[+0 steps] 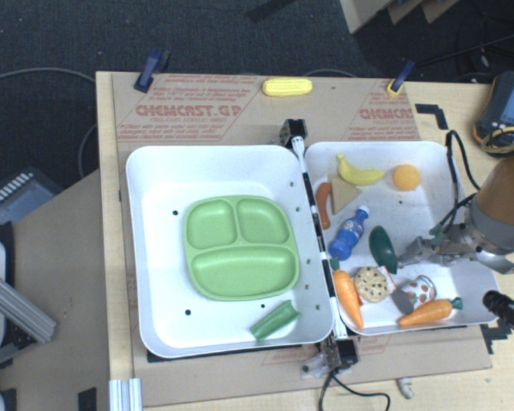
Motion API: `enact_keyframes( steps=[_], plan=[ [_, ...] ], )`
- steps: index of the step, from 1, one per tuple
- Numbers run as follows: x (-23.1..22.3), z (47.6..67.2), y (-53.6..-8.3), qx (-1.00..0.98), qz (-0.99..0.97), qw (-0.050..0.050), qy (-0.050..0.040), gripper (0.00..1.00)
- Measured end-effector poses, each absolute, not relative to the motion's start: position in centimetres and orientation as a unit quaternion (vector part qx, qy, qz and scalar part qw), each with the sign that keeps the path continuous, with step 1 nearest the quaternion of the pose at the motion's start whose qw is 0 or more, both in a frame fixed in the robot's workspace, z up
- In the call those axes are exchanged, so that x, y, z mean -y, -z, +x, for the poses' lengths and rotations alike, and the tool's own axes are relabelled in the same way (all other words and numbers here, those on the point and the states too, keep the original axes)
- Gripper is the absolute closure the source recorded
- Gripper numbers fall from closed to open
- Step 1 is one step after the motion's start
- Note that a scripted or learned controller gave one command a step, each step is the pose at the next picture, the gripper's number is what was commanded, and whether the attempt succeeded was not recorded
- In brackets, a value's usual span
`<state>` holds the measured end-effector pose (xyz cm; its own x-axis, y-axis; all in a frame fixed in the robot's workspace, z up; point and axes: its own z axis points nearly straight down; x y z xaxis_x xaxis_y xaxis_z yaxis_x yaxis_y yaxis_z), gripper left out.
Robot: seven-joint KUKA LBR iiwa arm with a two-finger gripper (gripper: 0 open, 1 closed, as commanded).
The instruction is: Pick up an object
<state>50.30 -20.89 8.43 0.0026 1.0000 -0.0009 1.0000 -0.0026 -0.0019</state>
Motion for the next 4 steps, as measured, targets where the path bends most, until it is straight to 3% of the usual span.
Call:
enact_keyframes(
  steps=[1, 2, 3, 4],
  plan=[
    [16.4, 55.0, -19.3, 0.708, -0.706, -0.001, 0.0009, 0.0],
    [13.1, 56.1, -8.4, 0.707, -0.707, 0.0, 0.0001, 0.0],
    [13.2, 56.1, -9.4, 0.707, -0.707, -0.001, 0.0005, 1.0],
    [7.6, 54.3, -21.5, 0.708, -0.707, -0.001, 0.001, 1.0]
  ],
)
